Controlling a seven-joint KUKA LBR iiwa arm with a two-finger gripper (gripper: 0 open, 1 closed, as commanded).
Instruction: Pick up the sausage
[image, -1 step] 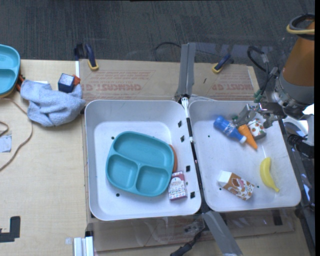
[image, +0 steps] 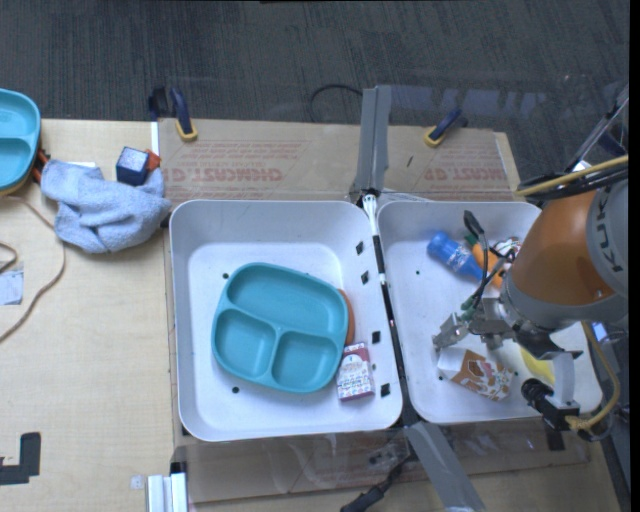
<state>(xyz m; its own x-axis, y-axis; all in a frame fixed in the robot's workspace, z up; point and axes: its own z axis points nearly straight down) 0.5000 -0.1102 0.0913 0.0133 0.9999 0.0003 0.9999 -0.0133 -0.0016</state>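
A thin brown-orange strip, which looks like the sausage (image: 348, 312), peeks out along the right rim of the teal divided plate (image: 280, 327) in the left bin (image: 190, 300). The plate hides most of it. My gripper (image: 462, 332) hangs low over the middle of the right bin (image: 410, 300), well to the right of the sausage and across the wall between the bins. It sits just above a brown printed packet (image: 482, 374), and nothing shows in its grasp.
A small red-and-white box (image: 355, 374) lies at the plate's lower right corner. The right bin holds a blue bottle (image: 453, 255), an orange item (image: 490, 260) and a yellow item (image: 537, 366). A grey cloth (image: 105, 207) and a blue cube (image: 131, 164) lie on the bench at left.
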